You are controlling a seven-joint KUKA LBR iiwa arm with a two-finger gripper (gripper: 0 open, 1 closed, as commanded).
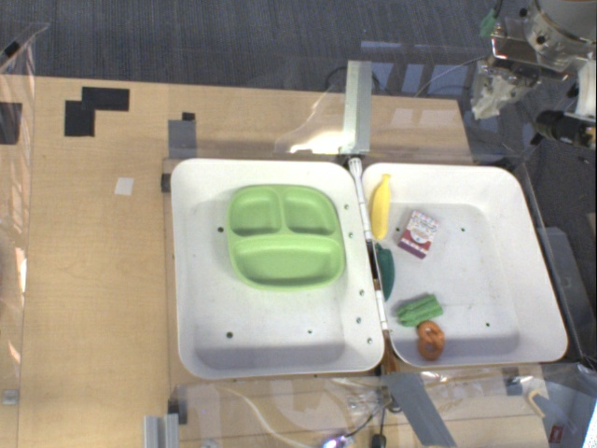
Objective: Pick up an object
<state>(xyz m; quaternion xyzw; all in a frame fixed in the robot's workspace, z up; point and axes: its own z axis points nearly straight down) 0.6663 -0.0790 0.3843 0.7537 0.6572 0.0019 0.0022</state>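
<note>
Desk [93,250] carries two white bins: left bin [201,334] with green plate [283,236], right bin [508,250] with the small stuff. My arm [560,7] sits top right, pincer [490,91] above the right bin's far edge, can't tell its state. Banana [381,206] is my likely pick, at the divider, long axis running far-to-near, down-left of the pincer. Box [419,233] just beside it, green toy [419,308], brown ball [430,340] nearer

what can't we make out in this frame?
- Pincer, camera view: small and pale against clutter, finger state unreadable.
- Arm: cut off by top and right edges.
- Small box: label print too small to read.
- Dark green item: partly tucked against the bin wall, shape unclear.
</note>
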